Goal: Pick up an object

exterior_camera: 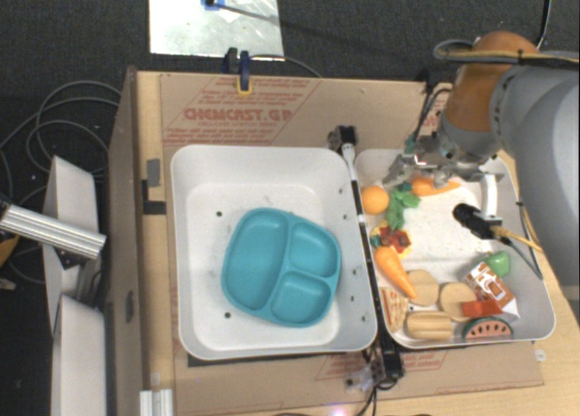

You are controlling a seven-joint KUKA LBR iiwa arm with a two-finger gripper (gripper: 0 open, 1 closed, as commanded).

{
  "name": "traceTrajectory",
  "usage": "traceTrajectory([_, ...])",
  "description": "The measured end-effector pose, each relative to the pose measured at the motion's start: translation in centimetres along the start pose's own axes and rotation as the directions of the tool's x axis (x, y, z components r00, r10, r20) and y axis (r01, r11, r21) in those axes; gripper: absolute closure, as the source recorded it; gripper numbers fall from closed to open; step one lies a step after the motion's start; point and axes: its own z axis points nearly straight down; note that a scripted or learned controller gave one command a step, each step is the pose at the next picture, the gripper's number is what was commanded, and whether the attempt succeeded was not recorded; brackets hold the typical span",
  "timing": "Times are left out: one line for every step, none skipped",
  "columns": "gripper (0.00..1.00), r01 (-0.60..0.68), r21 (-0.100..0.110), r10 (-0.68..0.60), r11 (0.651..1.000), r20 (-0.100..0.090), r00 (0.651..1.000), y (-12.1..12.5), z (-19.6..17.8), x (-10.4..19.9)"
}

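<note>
Bins sit side by side on the tabletop [272, 106]. The gripper [421, 165] hangs over the far end of the right bin [444, 233], and whether it is wide or narrow I cannot tell. Nothing shows clearly held in it.

Well to the gripper's left, the left bin [186, 251] holds one blue divided plate [281, 265], lying flat.

The right bin is crowded with toy food. Just below the gripper lies an orange piece [435, 186], close enough that I cannot tell whether they touch. Its long axis runs across the bin, left to right in the view, with the thicker end to the left and the thinner end trailing right.

Beside the gripper's lower left are a round orange fruit [375, 198] and a green leafy piece [396, 211]. Farther toward the near end lie a carrot [395, 269], pointing slantwise with its tip down-right, two tan discs [437, 289], a bun [430, 325], a watermelon slice [489, 326] and a red-and-white carton [490, 285].
</note>
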Motion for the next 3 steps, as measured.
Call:
traceTrajectory([1.0,0.008,-0.022,-0.008,1.0,0.003,1.0,0.6,-1.5,0.3])
traceTrajectory([0.0,0.008,-0.021,-0.008,1.0,0.003,1.0,0.5,-1.4,0.3])
traceTrajectory([0.0,0.01,0.002,-0.01,1.0,-0.008,1.0,0.5,-0.3,2.7])
